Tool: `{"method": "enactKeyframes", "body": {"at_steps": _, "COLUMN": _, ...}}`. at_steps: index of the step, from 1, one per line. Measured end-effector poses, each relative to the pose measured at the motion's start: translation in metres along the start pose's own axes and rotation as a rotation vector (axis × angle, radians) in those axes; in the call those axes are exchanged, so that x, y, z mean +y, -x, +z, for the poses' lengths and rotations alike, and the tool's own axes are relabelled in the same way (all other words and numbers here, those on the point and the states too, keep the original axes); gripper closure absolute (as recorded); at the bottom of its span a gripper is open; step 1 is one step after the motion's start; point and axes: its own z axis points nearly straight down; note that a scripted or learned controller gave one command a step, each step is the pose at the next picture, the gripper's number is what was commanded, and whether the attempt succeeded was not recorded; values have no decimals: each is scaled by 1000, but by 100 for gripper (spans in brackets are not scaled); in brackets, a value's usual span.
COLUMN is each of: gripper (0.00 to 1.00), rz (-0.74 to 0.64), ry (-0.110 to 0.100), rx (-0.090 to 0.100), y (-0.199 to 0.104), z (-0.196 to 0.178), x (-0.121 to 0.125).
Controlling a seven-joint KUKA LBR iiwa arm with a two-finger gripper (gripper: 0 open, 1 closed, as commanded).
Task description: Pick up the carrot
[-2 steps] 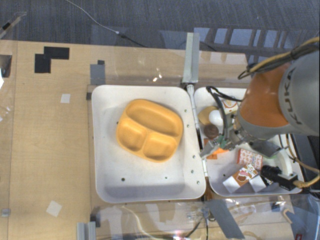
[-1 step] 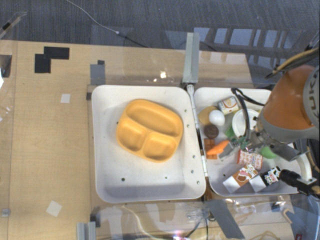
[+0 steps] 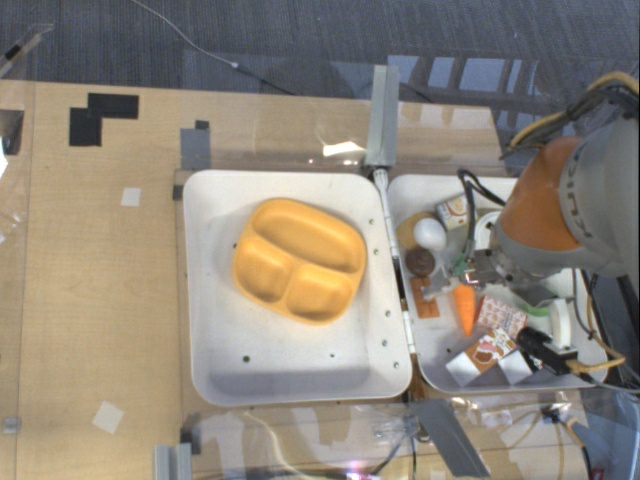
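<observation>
The arm is a fat grey tube with a broad orange band above the wrist. Yellow and black cables loop along its top. Lower down sits a darker wrist block, probably metal, blurred here.

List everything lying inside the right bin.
In the right bin: the carrot, a white egg, a dark round item, small printed packets and a white cup. The arm covers the bin's right part, so anything beneath it stays unseen.

The arm is covering much of the right bin; the pincer's fingers are lying hidden beneath the wrist.
</observation>
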Motion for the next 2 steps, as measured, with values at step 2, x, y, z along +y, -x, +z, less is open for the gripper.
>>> {"method": "enactKeyframes", "body": {"at_steps": 2, "gripper": 100, "rz": 252, "ry": -11, "rx": 0, "y": -46, "z": -89, "x": 9}}
